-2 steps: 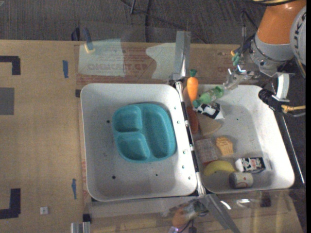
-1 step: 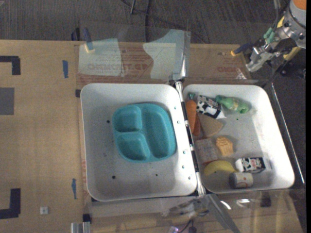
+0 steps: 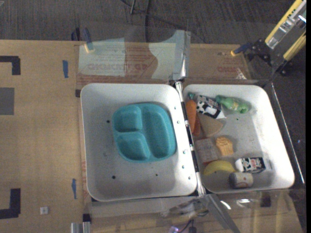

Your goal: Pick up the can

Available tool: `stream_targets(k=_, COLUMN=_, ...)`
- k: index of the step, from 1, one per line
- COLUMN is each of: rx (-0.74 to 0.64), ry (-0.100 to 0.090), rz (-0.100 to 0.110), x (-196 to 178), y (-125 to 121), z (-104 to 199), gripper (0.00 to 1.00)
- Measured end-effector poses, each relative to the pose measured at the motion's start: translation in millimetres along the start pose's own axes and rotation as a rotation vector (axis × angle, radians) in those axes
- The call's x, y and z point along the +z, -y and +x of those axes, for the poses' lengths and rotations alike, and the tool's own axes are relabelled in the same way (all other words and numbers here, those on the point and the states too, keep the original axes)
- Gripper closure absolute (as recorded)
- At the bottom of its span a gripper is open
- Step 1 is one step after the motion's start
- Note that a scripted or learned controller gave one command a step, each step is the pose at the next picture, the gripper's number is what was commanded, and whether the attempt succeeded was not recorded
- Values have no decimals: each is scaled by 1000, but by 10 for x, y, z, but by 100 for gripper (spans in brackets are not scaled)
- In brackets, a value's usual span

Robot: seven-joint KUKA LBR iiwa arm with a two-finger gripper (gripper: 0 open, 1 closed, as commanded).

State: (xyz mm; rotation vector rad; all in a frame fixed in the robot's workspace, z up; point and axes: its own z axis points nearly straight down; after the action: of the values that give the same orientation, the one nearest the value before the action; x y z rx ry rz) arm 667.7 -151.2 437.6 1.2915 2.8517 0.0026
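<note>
The can [image 3: 241, 179] lies on its side in the right bin [image 3: 279, 130], near that bin's front edge, its long axis running roughly left to right along that edge. A banana [image 3: 219, 167] sits just beside it to the left, and a small milk carton [image 3: 250, 164] just behind it. The left bin [image 3: 97, 130] carries a teal divided plate [image 3: 144, 132]. Any descent should straddle the can across its short width, avoiding the banana and carton.
</note>
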Motion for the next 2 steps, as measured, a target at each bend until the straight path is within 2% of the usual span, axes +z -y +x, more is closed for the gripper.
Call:
stream_targets(k=1, rx=104, ry=-8, rz=5, x=4, y=-734, z=1067, gripper=100)
stream_targets(k=2, rx=180, ry=-7, rz=5, x=1035, y=-1167, z=1416, gripper=100)
